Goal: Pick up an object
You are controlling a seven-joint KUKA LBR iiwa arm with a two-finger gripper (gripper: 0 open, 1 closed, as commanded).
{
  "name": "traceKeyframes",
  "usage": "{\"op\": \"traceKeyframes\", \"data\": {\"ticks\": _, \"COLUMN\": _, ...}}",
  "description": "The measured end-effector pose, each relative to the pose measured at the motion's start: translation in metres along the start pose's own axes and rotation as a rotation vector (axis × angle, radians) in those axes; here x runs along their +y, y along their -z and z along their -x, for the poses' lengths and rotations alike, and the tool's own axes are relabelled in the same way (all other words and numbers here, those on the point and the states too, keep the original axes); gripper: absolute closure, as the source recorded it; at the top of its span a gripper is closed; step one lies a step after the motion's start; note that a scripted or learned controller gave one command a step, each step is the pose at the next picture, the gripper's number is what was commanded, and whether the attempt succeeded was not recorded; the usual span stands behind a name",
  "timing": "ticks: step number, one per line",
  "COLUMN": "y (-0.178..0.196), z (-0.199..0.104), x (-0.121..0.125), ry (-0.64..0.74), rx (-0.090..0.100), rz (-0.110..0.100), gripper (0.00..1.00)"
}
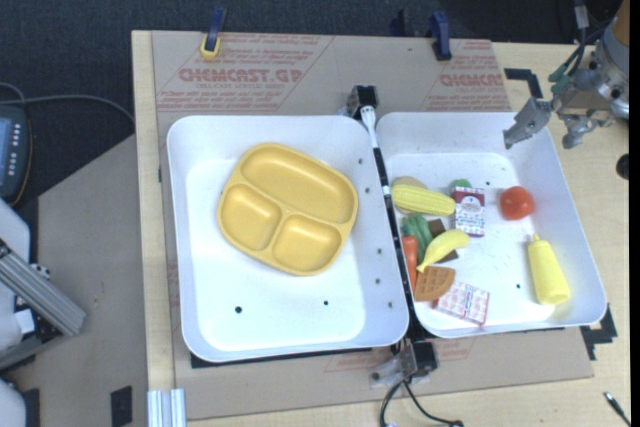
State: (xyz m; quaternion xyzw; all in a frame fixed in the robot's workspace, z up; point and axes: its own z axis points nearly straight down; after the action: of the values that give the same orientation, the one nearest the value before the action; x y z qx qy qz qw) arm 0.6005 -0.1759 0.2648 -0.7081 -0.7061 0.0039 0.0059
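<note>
Behind the bins point(190, 215), board point(300, 75) lettering read "CHEMCAST GP"; at far right the gripper point(548, 127) hung spread, holding nothing.

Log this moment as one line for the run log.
gripper: open, above right bin's far corner, holding nothing | tomato, mustard bottle, corn, banana: in right bin | yellow tray: left bin
</note>
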Motion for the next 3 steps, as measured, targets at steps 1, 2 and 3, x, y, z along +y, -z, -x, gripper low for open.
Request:
{"op": "traceKeyframes", "data": {"ticks": 1, "y": 0.008, "z": 0.0, "x": 0.002, "ry": 0.003, "rx": -0.003, "rz": 0.013, "gripper": 0.0}}
{"op": "traceKeyframes", "data": {"ticks": 2, "y": -0.051, "z": 0.006, "x": -0.003, "ry": 0.002, "rx": -0.001, "rz": 0.008, "gripper": 0.0}}
{"op": "traceKeyframes", "data": {"ticks": 3, "y": -0.113, "z": 0.002, "x": -0.009, "ry": 0.003, "rx": 0.0, "rz": 0.006, "gripper": 0.0}}
